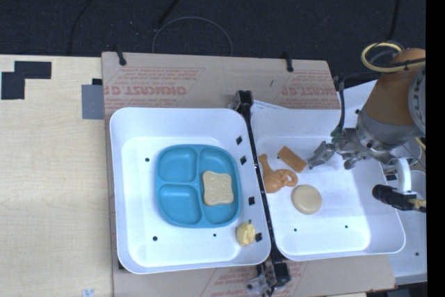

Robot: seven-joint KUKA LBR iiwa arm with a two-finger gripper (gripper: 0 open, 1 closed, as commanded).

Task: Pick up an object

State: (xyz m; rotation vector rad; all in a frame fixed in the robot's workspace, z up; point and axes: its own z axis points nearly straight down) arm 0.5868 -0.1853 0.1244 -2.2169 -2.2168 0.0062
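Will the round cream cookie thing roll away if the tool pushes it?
Probably not. The round cream piece lies flat on the right bin's floor, so it would likely slide. It looks like stiff toy food, smooth-topped, so it might slip when pinched.

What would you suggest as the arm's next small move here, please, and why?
Probably a short move of the gripper toward the orange block in the right bin, then down over it. The gripper sits just right of that block with nothing between its fingers, and the block lies flat and apart from the pretzel and round cookie, so it looks the nearest target.
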